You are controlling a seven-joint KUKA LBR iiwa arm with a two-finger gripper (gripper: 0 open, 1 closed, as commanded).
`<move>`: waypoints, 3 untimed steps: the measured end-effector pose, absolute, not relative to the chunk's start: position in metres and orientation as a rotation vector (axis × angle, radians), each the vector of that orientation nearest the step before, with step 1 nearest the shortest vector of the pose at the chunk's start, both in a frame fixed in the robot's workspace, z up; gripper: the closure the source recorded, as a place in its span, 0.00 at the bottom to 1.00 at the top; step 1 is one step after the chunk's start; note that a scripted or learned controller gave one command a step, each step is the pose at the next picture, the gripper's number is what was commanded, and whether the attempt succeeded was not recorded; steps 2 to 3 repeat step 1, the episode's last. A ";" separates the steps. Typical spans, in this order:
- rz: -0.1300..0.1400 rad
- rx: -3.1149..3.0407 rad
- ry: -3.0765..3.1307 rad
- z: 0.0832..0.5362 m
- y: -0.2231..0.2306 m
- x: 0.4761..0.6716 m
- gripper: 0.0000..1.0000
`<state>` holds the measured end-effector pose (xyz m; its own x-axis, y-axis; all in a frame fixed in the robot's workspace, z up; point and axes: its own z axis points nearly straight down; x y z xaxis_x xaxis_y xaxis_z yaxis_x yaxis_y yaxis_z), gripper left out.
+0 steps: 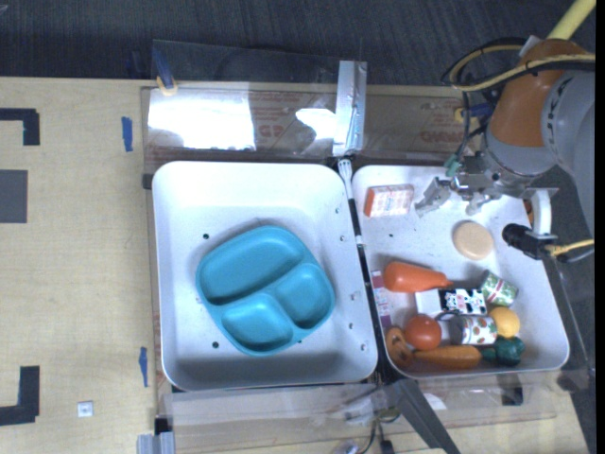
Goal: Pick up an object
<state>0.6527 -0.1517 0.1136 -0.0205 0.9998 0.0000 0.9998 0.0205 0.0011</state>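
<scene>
The objects to be picked are gathered in the right bin. A pale round disc is seen near the middle of that bin, and a small pink-and-white box lies toward its upper left corner. Lower down, an orange carrot-like piece is set just left of a black-and-white carton. Along the lower wall a cluster is packed closely: a red tomato, a second orange carrot, a small bottle, a green-striped can, a yellow piece and a dark green piece.

The claw is seen above the upper part of the right bin, between the box and the disc, with nothing visible between its fingers; whether they are spread wide or drawn narrow cannot be told.

In the left bin a blue tray with 3 compartments is laid at a slant.

Both bins are carried on a light wooden table, which is marked with black corner shapes and blue tape. Dark floor is seen beyond it.
</scene>
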 end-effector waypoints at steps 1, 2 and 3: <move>0.015 2.110 2.328 0.089 -0.208 0.625 0.00; 0.015 2.110 2.328 0.089 -0.208 0.625 0.00; 0.015 2.110 2.328 0.089 -0.208 0.625 0.00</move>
